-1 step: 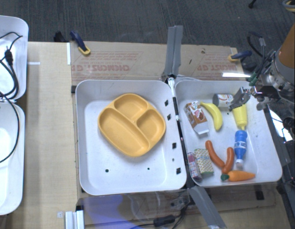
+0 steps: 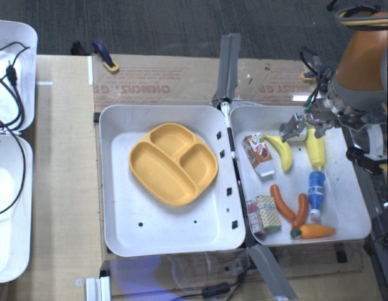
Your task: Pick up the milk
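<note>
Here, end effector [image 2: 299, 128] above banana [image 2: 281, 152], milk [image 2: 258, 155] lying left, untouched.

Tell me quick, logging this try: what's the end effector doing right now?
End effector: above the right bin, near the banana; open or closed cannot be told. Nothing visible between its fingers; the milk lies in the bin.

arm [image 2: 363, 61]: reaches in from right | end effector [image 2: 297, 128]: low, pointing left
</note>
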`<act>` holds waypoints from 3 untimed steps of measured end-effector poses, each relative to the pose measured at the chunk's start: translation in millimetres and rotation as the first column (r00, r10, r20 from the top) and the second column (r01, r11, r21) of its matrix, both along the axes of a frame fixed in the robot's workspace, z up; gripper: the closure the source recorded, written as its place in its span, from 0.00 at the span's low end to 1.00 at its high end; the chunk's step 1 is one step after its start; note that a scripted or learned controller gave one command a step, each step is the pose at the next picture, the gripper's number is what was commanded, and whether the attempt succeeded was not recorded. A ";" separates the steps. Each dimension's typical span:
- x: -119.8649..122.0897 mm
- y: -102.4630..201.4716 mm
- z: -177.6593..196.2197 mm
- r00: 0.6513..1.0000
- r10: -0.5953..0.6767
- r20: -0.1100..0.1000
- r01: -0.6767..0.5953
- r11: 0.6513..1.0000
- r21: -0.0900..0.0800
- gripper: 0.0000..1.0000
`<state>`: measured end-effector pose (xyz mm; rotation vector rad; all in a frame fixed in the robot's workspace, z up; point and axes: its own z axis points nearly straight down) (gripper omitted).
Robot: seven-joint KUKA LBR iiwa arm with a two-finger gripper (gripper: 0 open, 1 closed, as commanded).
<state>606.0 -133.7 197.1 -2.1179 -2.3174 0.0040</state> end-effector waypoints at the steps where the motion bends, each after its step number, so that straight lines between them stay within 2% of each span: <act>1: 0.7 -1.9 9.8 1.000 -0.003 0.003 0.003 1.000 -0.001 1.00; 2: -76.2 33.6 56.9 0.899 0.439 0.002 -0.439 0.899 0.001 1.00; 3: -125.1 115.6 62.4 0.974 0.228 0.000 -0.228 0.974 0.001 1.00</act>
